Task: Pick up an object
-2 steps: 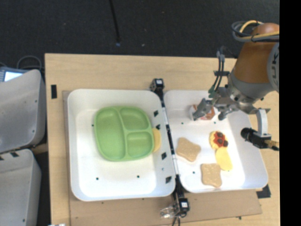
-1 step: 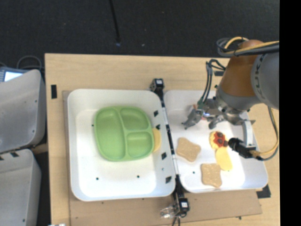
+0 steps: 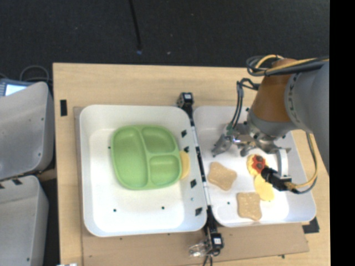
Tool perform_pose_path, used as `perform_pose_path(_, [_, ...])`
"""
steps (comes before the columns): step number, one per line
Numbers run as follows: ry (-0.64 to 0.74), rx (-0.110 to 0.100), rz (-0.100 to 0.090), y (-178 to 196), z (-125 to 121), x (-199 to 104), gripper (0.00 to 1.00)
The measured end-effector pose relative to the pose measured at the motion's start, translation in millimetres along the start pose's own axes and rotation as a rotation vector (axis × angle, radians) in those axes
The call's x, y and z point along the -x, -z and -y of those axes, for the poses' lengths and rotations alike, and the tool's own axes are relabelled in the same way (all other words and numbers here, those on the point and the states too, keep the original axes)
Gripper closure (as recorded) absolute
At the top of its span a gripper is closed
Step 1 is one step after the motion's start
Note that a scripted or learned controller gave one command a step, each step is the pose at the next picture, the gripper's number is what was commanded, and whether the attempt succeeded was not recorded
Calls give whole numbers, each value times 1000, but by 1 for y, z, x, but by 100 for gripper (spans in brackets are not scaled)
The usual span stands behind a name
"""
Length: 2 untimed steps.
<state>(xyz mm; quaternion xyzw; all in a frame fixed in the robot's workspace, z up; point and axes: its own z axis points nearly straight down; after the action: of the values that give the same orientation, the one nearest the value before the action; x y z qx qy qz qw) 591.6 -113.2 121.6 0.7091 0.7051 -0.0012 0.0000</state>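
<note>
The fingers point(image 3: 233, 142) hang low in the right bin point(image 3: 299, 204), near its upper left part, under the grey arm point(image 3: 299, 101) and its orange band point(image 3: 273, 96). From this slanted overhead view I cannot tell whether they are spread or pressed together; the metal parts at the wrist blur into each other, and nothing is visibly pinched between them.

The candidate objects lie just beyond them. A tan bread-like piece point(image 3: 222, 177) sits below the fingers, close but apart from them. A second tan piece point(image 3: 249, 205) lies further toward the bin's front edge. A yellow item point(image 3: 264, 188) with a red patch point(image 3: 258, 163) rests to the right, partly under a black part of the tool, with cables trailing over it.

The main risk, as I judge it, is a miss: the fingers look offset from the nearest tan piece, so a straight descent could close on bare bin floor. The flat pieces may also slip out or be pushed aside instead of gripped. The loose cables could drag the yellow item.

Further out, the left bin point(image 3: 89, 204) holds a green divided tray point(image 3: 146, 157), with a yellow thing point(image 3: 184, 164) peeking out at its right edge beside the divider. Both bins stand on the wooden desk point(image 3: 111, 82).
</note>
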Motion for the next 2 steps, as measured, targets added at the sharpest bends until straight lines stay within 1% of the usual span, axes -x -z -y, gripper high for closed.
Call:
perform_pose_path(1, [-6,6,0,14,-1,1,100])
perform_pose_path(2, [1,7,0,60,-9,5,100])
